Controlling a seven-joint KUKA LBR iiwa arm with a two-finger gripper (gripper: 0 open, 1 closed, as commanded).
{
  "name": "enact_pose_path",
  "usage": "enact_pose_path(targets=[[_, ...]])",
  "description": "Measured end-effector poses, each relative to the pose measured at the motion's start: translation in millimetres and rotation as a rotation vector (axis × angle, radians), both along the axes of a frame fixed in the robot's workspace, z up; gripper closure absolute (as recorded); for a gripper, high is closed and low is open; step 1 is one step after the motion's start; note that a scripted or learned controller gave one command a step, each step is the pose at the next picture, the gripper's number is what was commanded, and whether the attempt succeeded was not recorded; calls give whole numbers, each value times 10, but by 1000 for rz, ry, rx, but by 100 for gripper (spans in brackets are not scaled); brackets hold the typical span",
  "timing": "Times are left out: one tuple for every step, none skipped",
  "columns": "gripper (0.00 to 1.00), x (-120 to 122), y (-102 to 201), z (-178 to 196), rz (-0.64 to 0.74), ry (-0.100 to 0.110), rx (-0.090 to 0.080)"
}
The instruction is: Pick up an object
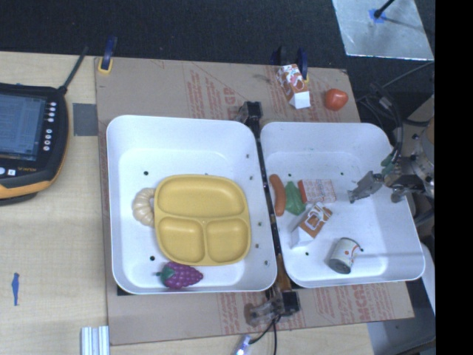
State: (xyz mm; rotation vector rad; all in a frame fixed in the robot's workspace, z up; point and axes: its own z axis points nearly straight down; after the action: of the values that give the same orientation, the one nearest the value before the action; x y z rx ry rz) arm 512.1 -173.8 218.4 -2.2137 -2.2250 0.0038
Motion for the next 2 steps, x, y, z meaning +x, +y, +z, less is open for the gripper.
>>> enact_pose_path(targets=[[0,196,540,-767,2,2,0],[0,381,604,-1270,1,2,0]])
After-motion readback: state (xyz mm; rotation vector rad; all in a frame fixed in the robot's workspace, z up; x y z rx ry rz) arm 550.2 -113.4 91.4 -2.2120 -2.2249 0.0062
